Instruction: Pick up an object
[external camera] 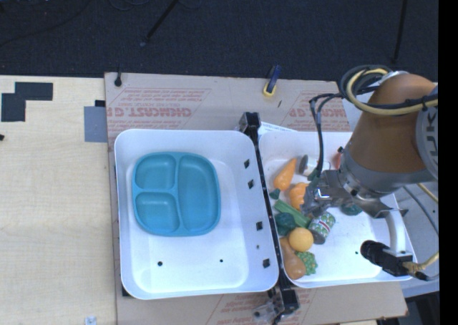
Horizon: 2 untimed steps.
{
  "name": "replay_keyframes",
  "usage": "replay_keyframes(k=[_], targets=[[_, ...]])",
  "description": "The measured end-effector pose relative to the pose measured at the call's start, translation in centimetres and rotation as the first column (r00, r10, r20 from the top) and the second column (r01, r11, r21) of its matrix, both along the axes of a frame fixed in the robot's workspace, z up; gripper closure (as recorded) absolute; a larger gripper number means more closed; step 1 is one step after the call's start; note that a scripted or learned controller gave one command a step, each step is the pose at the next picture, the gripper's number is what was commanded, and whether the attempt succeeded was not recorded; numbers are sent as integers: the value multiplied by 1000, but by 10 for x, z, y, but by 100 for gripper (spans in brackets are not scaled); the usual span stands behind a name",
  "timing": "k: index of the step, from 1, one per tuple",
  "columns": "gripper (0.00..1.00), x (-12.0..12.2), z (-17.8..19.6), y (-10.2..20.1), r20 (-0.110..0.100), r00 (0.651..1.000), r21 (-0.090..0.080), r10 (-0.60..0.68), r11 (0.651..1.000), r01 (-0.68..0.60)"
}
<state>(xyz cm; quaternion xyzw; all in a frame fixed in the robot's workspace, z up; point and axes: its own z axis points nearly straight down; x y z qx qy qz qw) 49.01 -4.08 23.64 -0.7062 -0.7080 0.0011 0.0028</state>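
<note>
The gripper (pixel 320 198) hangs low over the toy food heaped at the left side of the right bin (pixel 358 238), right of frame centre; whether its jaws are open I cannot tell; the small can (pixel 322 225) just below looks light, rigid and smooth, best pinched across its round sides; the carrot (pixel 285 172) would likely roll.

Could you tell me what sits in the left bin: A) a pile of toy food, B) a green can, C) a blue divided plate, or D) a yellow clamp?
C: the blue plate with three compartments lies alone in the left bin, while the toy food is piled in the right bin.
</note>
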Motion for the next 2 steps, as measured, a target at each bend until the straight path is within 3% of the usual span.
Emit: replay_keyframes(k=[1, 2], targets=[[100, 0, -21, -7, -2, 1000, -2, -4, 1000, 4], [100, -6, -17, -8, 1, 1000, -1, -4, 1000, 4]])
